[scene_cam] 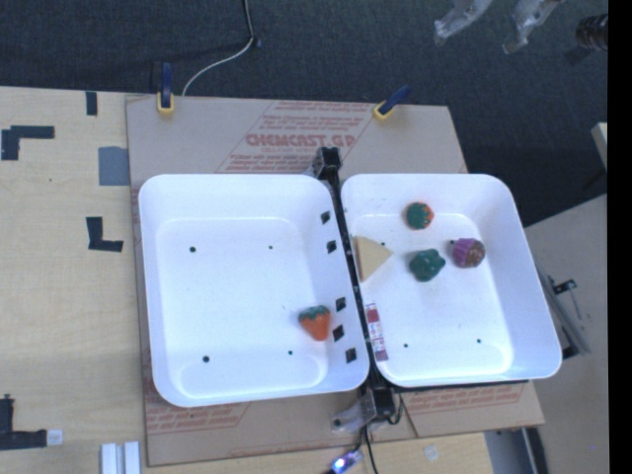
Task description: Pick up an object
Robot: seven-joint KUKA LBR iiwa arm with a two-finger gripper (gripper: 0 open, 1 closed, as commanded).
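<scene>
Gripper and bin contents

Gripper: mine, raised past the desk's far right corner, fingers spread apart with nothing between them. Left bin: one orange strawberry-like toy near its front right corner. Right bin: green-and-red ball toward the far edge; dark green lump mid-bin; purple piece just beside it, rightward; tan wedge against the left wall.

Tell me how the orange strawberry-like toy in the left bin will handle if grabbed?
The orange toy looks small and rounded, so it probably rolls or squirts aside if nudged. It seems light. Lying near the left bin wall, finger clearance may be tight.
</scene>
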